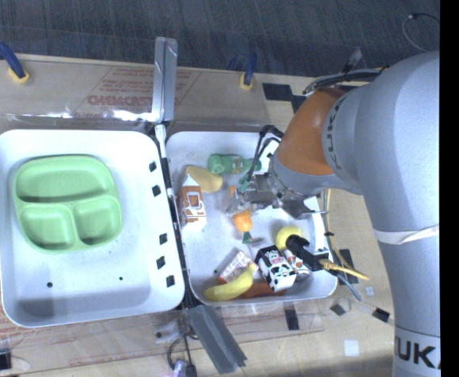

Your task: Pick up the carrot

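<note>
Closest to the lens is my own grey arm point(402, 155), its orange band point(311, 136) above the wrist, coming in over the right edge of the worktop point(72, 77).

At the left, the left bin point(9, 289) holds a green divided plate point(66, 203), which lies toward its far-left corner.

The right bin point(213, 141) is crowded. A small white-and-orange carton point(191, 204) stands against its left wall. A pale yellow fruit point(205, 179) sits just beyond the carton, toward the far edge. A green bottle point(227, 163) lies on its side near the far wall. Along the near edge a banana point(227, 289) curves, and a crumpled snack packet point(234, 265) rests against it.

The carrot point(245, 222), a short orange piece, lies about mid-bin. It is just on the near side of my tool point(246, 203) and looks to be touching it or right below it. I cannot tell whether my tool is spread or pressed together, nor whether it has the carrot.

Right of the carrot sits a round yellow thing point(285, 236). A black-and-white cow-patterned box point(276, 269) lies nearer the near-right corner, just beside the banana's tip.
</note>
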Tool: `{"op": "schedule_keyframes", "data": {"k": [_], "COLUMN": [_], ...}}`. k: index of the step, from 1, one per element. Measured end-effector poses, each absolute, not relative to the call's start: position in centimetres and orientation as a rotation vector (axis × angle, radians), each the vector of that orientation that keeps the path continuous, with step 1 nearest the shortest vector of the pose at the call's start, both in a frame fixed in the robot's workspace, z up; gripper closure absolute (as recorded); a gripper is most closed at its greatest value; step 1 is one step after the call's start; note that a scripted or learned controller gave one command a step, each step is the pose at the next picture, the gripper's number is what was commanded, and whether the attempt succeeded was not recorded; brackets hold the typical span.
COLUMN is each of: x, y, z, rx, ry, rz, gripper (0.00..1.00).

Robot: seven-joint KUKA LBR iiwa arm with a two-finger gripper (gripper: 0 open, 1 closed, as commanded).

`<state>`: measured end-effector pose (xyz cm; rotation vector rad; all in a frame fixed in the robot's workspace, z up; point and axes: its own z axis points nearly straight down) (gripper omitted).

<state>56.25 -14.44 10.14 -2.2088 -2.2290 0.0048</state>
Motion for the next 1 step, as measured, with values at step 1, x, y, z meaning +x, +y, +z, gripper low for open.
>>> {"op": "schedule_keyframes", "data": {"k": [1], "x": [57.10], "y": [-16.86], "z": [20.19], "rx": [-1.989], "ry": [-2.431], "rz": [0.001], "gripper": [1.00]}}
